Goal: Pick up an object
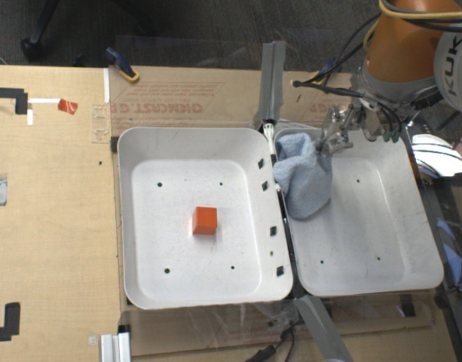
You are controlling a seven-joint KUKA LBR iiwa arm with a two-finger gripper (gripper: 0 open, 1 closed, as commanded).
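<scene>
Camera view has the gripper (338, 136) at the far-left corner of the right bin (381, 277), right beside the blue-grey cloth (302, 179), finger state I can't tell, so I'd settle squarely onto a bunched fold before lifting.

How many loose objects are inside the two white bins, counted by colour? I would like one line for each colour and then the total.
Orange-red: 1, the block in the left bin.
Pale blue: 1, the cloth at the far left corner of the right bin.
Total: 2
</scene>
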